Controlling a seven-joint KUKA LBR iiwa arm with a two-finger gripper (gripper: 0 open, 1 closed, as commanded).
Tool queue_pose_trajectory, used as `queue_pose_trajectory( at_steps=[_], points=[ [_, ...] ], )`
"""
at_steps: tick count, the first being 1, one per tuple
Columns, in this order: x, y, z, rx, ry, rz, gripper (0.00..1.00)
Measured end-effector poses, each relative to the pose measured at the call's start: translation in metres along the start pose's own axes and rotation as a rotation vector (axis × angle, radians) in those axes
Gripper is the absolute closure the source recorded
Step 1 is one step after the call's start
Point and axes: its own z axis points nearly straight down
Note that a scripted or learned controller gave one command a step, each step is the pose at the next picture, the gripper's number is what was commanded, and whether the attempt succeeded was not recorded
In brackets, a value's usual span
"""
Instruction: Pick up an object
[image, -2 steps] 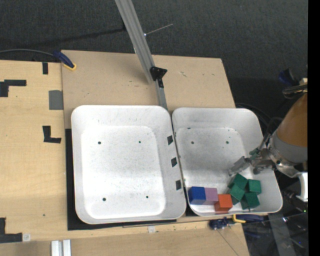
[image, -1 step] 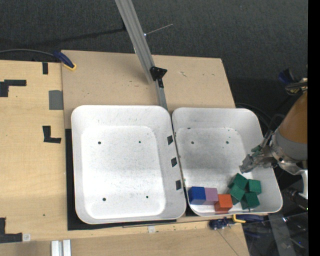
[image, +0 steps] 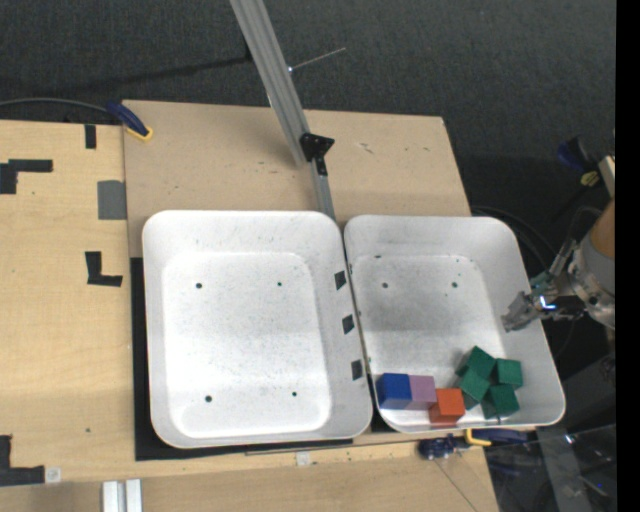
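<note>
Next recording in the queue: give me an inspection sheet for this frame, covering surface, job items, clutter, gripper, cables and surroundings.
Surface: wooden bench bearing a left bin and a right bin, side by side.
Job's things: all in the right bin's near corner: blue block, lilac block, orange block, cluster of green blocks.
Clutter: black tape marks on the bench's left part.
Gripper: gripper at the right bin's right rim, above the blocks; finger state unclear.
Cables: dark cable along the bench's far left edge.
Surroundings: slanted metal pole, dark carpet.
</note>
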Motion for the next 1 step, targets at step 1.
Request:
queue_pose_trajectory(
  at_steps=[1],
  points=[
    [0.0003, 0.0009, -0.0156, 0.003, 0.002, 0.000, 1.00]
  ],
)
